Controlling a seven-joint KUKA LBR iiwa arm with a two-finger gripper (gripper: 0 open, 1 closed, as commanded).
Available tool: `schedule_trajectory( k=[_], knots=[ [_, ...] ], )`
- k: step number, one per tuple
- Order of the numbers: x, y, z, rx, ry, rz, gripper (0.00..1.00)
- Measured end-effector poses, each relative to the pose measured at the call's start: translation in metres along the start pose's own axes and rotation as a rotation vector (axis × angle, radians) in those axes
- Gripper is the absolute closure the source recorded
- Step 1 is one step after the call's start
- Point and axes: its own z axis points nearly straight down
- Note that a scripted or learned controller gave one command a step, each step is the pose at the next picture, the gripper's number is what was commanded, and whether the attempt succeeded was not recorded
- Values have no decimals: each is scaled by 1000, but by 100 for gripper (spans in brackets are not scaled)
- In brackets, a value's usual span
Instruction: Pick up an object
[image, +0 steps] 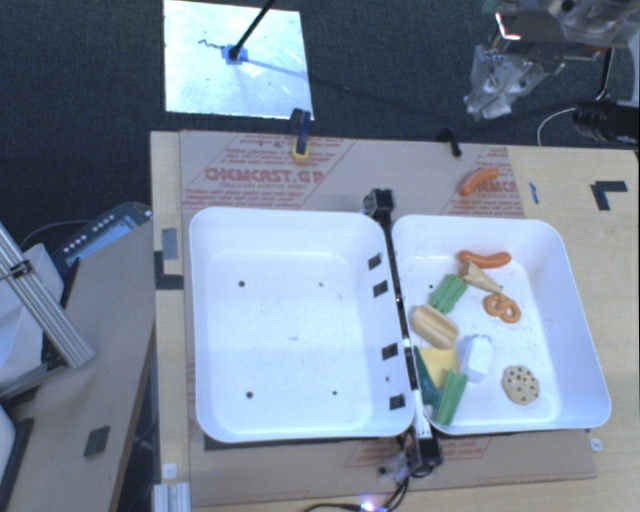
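The right bin (572, 300) holds several toy foods: an orange sausage (485, 260), a pretzel (502, 308), a green piece (448, 293), a bread roll (435, 325), a yellow cheese slice (437, 361), a white block (475, 356), a cookie (520, 384) and a second green piece (451, 396). Another orange sausage (479, 181) lies on the bench behind that bin. My gripper (492, 88) hangs high at the top right, well above and behind the bins, with nothing visible in it.
The left bin (290, 325) stands beside the right one, with black clips (385, 290) along their shared wall. A shiny metal sheet (237, 60) lies on the dark floor at the back. A yellow and blue clamp (300, 140) sits at the bench's far edge.
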Motion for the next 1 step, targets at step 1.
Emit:
schedule_trajectory(
  k=[1],
  knots=[
    [-71,42,6,-1,-3,11,100]
  ],
)
